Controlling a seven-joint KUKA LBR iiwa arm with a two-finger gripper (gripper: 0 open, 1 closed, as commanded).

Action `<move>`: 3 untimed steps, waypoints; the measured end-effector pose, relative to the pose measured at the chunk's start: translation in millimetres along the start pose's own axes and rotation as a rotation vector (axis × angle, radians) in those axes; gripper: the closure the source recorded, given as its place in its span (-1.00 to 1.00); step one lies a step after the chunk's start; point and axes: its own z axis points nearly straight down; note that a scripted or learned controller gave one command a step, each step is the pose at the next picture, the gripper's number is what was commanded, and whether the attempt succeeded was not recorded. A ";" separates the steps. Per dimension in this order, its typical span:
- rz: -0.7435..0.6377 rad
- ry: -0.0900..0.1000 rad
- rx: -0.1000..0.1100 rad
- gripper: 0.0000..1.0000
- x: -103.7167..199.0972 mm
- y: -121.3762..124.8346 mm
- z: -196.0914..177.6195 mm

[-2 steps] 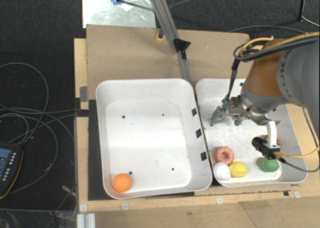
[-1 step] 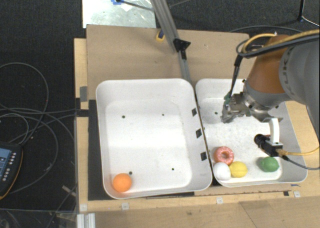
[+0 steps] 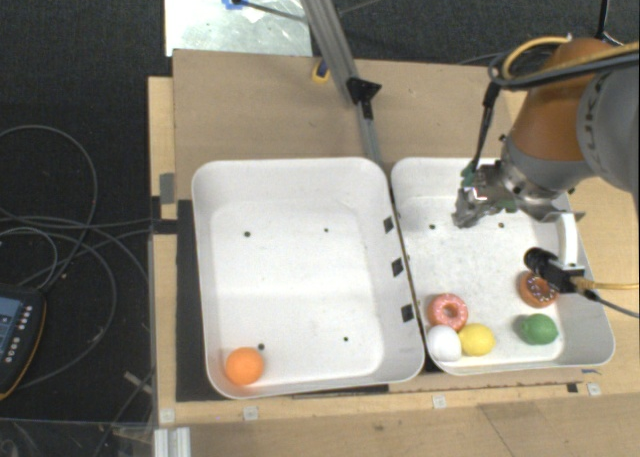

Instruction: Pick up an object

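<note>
We see the tool [image 3: 470, 207] over the right bin [image 3: 425, 185], upper right; we cannot tell its opening.

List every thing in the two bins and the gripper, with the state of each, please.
orange ball: resting, left bin's near corner
pink donut: lying flat, right bin
white ball: resting, touching the yellow one
yellow ball: resting
green ball: resting
brown donut: at the right wall
gripper: low over right bin, holding nothing visible
</note>
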 end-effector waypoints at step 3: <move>-0.007 0.004 0.005 1.00 120.3 11.8 -34.1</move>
